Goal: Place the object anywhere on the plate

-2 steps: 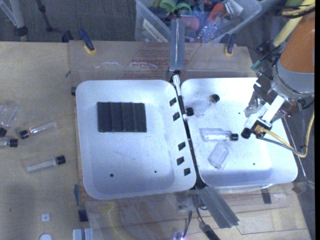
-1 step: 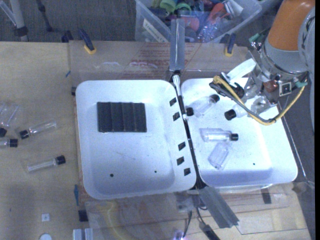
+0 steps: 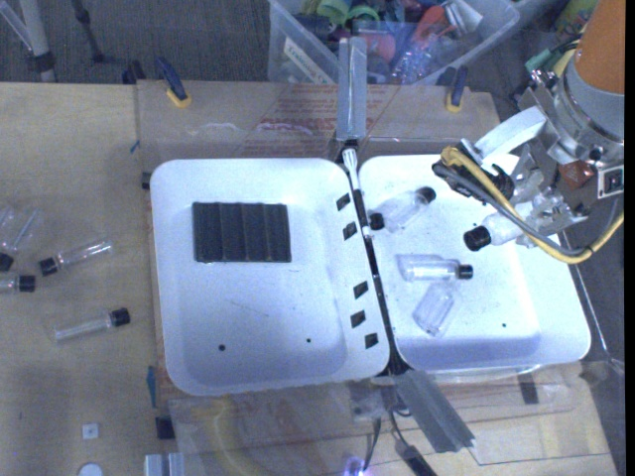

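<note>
The left bin (image 3: 169,266) holds a dark ribbed rectangular plate (image 3: 242,232) lying flat toward its rear left, while the right bin (image 3: 556,340) holds clear vials: one with a black cap (image 3: 407,206) near the divider, another (image 3: 434,267) lying across the middle, and a capless one (image 3: 434,310) just in front of it. The gripper (image 3: 526,216) hangs over the right bin's far right side with a black-capped vial (image 3: 493,233) at its tip, though whether the fingers clasp it I cannot tell. Behind the bins sits a clear tub (image 3: 298,43) of mixed coloured items, and more loose vials (image 3: 74,256) lie on the worktop (image 3: 69,395) to the left.
</note>
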Robot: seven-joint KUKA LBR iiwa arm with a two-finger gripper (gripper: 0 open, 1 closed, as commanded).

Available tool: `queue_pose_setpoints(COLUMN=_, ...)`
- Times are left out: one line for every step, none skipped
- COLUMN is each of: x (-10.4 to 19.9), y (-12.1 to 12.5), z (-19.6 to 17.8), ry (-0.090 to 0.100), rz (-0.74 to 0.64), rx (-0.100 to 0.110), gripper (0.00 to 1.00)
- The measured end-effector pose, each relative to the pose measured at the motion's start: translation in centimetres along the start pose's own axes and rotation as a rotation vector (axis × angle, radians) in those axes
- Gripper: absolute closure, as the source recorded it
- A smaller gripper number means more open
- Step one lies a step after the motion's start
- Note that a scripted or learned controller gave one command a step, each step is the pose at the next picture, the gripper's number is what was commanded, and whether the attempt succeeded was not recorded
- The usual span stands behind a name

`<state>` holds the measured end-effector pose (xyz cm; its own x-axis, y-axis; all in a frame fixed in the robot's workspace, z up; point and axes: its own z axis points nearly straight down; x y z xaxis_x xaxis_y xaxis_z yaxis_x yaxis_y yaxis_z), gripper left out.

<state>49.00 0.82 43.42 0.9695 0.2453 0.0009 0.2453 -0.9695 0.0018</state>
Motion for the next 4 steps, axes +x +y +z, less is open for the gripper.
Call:
queue_pose_setpoints(x=2.7, y=-5.8, z=0.0, ry=0.002, rz=0.049, rx=-0.001, gripper=1.0)
queue_pose_setpoints(x=2.5, y=-14.0, z=11.6, ry=-0.002, rz=0.029, rx=0.0, gripper=1.0)
queue_pose_setpoints(x=7.9, y=-15.7, z=-0.1, ry=0.002, rz=0.05, rx=-0.001, gripper=1.0)
queue_pose_setpoints(x=5.0, y=-20.5, z=-0.2, ry=0.003, rz=0.058, rx=0.0, gripper=1.0)
